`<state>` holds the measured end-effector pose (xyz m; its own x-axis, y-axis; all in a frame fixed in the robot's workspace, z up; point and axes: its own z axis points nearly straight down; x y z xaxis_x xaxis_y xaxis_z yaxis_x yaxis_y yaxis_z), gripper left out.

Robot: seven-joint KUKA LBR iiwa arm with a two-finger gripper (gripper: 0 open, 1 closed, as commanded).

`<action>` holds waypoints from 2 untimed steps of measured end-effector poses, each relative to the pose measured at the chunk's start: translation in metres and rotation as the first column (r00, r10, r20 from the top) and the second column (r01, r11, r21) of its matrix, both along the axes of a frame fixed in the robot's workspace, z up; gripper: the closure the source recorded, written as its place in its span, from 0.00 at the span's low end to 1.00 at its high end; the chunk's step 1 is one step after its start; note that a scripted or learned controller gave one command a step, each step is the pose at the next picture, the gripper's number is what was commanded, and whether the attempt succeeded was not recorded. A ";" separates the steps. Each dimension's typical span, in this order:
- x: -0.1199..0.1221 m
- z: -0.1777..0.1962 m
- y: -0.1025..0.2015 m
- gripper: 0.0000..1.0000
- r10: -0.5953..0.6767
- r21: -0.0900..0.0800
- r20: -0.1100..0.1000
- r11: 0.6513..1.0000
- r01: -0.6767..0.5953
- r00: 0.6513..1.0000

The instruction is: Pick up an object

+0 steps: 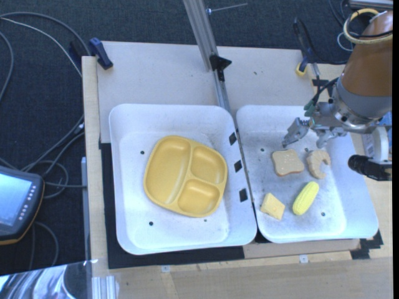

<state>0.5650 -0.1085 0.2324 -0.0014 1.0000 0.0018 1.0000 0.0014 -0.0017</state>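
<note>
Nearest the camera, cheese point(272, 205) and corn point(305, 197) lie in my right bin point(355, 220). Toast point(287, 163) sits at 12 o'clock from them. My gripper point(308, 136) hangs open just past the toast, holding nothing. Picking is not yet done.

A: What lies in the right bin point(358, 213)?

B: Four toy food pieces. A toast slice point(287, 162), tan with a browner crust, flat, near the bin's middle. Just beside it on the right, a second bread piece point(317, 164), paler, with a bite-shaped notch; touching or not, cannot tell.

A: And nearer the front edge?

B: A corn cob point(305, 197), yellow, on its side, angled from lower left to upper right. Left of it, apart, a cheese wedge point(272, 205), pale yellow, lying flat.
</note>
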 end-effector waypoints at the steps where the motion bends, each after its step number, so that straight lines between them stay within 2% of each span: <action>1: 0.000 0.000 0.000 0.00 0.000 0.000 0.001 1.000 0.000 1.000; 2: 0.003 -0.042 0.004 0.00 -0.001 0.000 -0.002 1.000 0.001 1.000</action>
<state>0.5684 -0.1047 0.1909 -0.0004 1.0000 0.0015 1.0000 0.0004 -0.0038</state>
